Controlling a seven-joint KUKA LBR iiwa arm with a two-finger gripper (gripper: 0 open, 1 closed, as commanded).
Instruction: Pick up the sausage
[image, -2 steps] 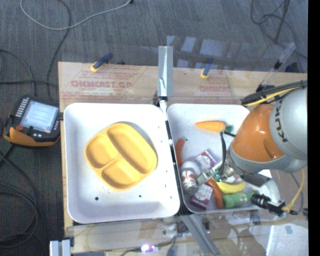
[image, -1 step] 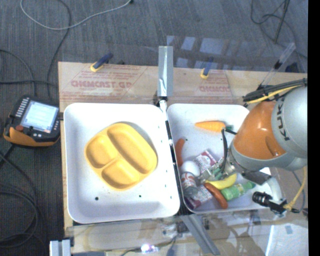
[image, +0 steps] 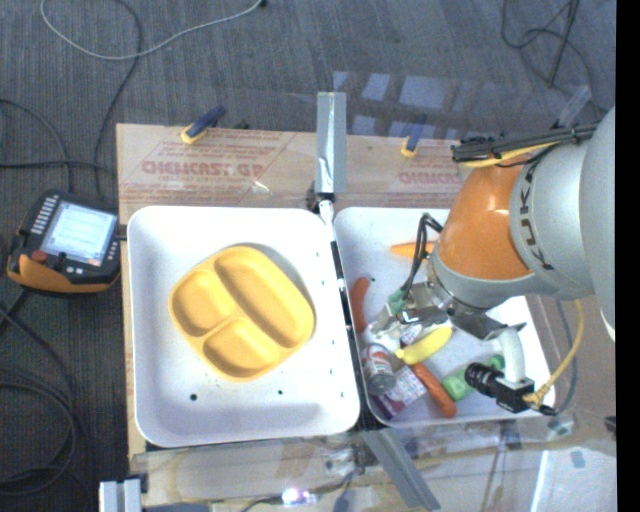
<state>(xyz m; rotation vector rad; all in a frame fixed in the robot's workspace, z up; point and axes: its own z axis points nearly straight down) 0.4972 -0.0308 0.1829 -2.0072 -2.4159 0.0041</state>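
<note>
Plainly, "KUKA" reads on the arm (image: 545, 225) (letters sideways); its tool (image: 412, 312) hangs over the right bin (image: 375, 250) beside the sausage (image: 358, 300), grip state unclear.

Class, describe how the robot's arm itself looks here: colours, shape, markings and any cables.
The arm is bulky, rounded and grey, with a glossy orange band above the wrist. Dark KUKA lettering runs along the grey shell, and a yellow cable loops below it.

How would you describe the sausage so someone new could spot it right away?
Look in the right bin, the one under the arm, not the left bin with the yellow tray. The sausage lies along its left wall, above the pile of toys. It is reddish-brown and slim, darker than the orange carrot lower down.
</note>
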